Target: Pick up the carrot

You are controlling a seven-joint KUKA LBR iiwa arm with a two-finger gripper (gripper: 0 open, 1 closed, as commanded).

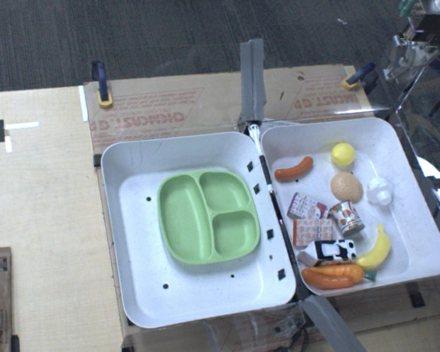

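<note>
The carrot (334, 275) is orange with a bit of green at its right end. It lies flat along the front wall of the right bin (417, 190), at the bin's front left corner. A black-and-white box (335, 250) touches it from behind, and a yellow banana (375, 249) curves just to its right.
The right bin also holds a red sausage (294, 170), a yellow ball (343, 154), a brown egg (346, 188), a small white object (379, 191), a can (346, 218) and red printed packets (309, 217). A green divided plate (208, 215) lies in the left bin (133, 243).
</note>
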